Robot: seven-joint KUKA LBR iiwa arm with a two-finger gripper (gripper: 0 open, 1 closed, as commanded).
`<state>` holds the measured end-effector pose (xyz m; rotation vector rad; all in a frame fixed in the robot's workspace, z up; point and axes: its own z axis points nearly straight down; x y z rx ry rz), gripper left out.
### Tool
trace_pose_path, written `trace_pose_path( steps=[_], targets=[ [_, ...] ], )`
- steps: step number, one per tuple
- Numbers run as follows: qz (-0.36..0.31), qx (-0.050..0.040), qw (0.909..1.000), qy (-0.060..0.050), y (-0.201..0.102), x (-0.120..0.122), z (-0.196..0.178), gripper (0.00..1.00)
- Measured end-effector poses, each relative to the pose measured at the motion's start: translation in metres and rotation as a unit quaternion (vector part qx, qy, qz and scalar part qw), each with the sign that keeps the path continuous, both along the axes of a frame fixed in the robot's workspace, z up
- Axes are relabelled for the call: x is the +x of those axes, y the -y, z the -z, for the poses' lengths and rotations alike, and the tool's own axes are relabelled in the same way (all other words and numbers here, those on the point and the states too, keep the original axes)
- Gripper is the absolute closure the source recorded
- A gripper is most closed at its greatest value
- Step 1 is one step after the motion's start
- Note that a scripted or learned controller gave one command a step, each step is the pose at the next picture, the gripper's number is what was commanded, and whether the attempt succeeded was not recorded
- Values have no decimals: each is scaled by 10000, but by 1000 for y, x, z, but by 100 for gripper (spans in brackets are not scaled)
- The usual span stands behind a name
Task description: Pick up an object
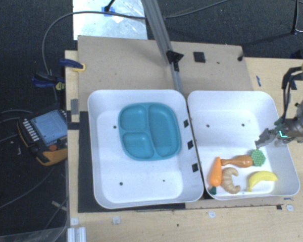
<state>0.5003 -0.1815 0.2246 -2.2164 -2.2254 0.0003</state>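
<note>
In the right bin (227, 110), near its front edge, lie several toy foods: an orange carrot (215, 172), a tan croissant (231, 179), a yellow banana (261, 179), an orange drumstick-like piece (238, 161) and a green knobbly piece (258, 158). My gripper (265, 138) reaches in from the right edge, just above and right of the green piece, low over the bin's right side. Nothing shows between its fingers.
The left bin (106, 185) holds a blue divided plate (149, 131). A grey pole (159, 32) slants across the back of the bench. Cables and a handheld device (45, 130) lie off the bench to the left.
</note>
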Motion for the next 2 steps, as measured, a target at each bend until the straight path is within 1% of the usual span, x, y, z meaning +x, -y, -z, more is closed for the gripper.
trace_pose_path(
  steps=[1,2],
  targets=[
    [-2,-3,10000,11,0,1,-1,0],
    [10,3,10000,-9,-4,8,58,0]
  ],
)
